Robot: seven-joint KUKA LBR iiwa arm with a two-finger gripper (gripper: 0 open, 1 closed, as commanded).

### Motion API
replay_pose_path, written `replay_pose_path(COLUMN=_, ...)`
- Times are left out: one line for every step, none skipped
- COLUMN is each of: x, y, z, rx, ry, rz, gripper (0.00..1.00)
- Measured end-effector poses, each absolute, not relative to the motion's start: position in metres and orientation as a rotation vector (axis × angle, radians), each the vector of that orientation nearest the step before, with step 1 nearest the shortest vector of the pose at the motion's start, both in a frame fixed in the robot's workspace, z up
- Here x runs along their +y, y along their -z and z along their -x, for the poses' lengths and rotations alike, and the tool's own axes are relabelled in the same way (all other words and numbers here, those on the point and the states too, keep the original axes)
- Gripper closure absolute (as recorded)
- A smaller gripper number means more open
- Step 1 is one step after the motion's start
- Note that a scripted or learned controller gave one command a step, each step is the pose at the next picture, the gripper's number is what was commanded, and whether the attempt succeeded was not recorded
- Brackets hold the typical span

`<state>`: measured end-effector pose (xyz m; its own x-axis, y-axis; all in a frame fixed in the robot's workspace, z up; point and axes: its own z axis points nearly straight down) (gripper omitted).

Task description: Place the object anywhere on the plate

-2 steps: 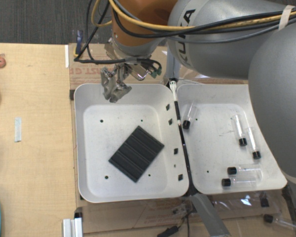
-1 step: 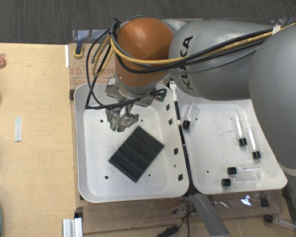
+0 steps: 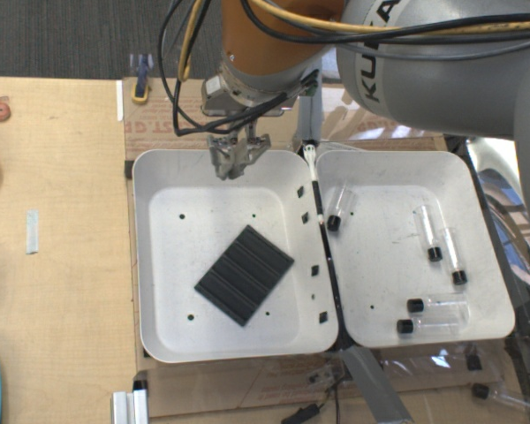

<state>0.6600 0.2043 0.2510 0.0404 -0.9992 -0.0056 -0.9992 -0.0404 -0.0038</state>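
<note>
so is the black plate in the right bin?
No, the black plate lies in the left bin; the right bin holds clear tubes.

Two white bins point(image 3: 150, 237) sit side by side, the left holding one black ridged plate point(image 3: 245, 274), the right five clear black-capped tubes point(image 3: 428, 232).

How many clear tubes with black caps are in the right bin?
5. One tube lies by the bin's left wall, two lie side by side at right, and two sit near the front. None looks hidden.
</note>
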Motion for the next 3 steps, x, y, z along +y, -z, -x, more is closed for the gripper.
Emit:
replay_pose_path(x=0.23, y=-0.171, z=-0.621, rx=2.12, ry=-0.005, rz=2.314, gripper=1.0)
replay_pose_path(x=0.225, y=-0.234, z=-0.544, rx=1.961, ry=-0.004, rz=2.452, gripper=1.0)
replay_pose_path(x=0.229, y=-0.212, z=-0.505, rx=1.581, ry=-0.006, rz=2.715, gripper=1.0)
